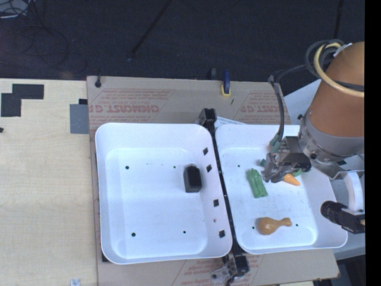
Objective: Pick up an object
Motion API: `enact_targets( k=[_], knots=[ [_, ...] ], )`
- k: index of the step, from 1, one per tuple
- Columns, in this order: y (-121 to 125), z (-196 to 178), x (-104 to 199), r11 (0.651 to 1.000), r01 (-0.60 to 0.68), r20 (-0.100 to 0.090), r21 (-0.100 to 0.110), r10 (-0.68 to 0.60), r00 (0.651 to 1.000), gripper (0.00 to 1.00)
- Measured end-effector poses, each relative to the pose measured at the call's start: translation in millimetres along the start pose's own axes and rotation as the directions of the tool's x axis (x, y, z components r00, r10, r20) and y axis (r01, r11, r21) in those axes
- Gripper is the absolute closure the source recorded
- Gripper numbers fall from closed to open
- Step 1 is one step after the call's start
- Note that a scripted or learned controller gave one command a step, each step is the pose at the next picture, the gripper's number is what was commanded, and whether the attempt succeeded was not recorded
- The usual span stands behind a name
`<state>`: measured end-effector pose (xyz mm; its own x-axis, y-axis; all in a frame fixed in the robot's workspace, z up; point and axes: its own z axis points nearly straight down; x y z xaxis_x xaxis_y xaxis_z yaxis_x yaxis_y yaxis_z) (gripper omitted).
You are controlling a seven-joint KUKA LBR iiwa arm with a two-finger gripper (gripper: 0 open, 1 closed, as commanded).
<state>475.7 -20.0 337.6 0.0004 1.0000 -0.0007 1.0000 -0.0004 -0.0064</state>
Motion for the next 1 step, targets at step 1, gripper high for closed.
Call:
enact_targets(
  k=[1],
  knots=[
    [-0.1,0.5,0.2,1.000,0.000,0.000,0.001,0.000,1.000,0.00]
  ],
)
